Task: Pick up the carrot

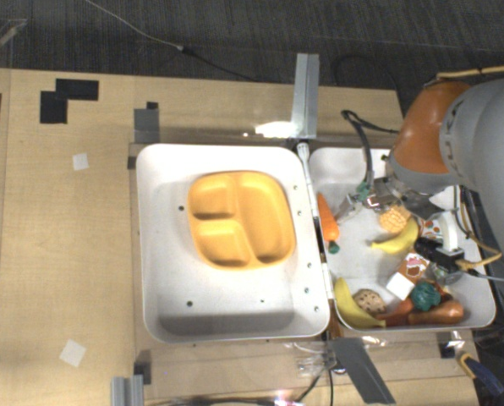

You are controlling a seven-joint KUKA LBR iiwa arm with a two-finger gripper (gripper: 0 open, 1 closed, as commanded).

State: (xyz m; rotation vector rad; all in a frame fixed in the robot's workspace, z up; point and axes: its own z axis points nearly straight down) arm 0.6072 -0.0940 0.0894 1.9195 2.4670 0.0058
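Note:
The carrot, orange with a green tip toward the near end, lies along the left wall of the right bin. My gripper hangs low over the right bin, just right of the carrot's upper half and apart from it. Nothing shows in its grasp. The grey arm with its orange band covers the bin's far right corner.
Toy food crowds the right bin: a banana, a waffle piece, a second banana with a cookie, a white block, a teal item. The left bin holds a yellow divided plate.

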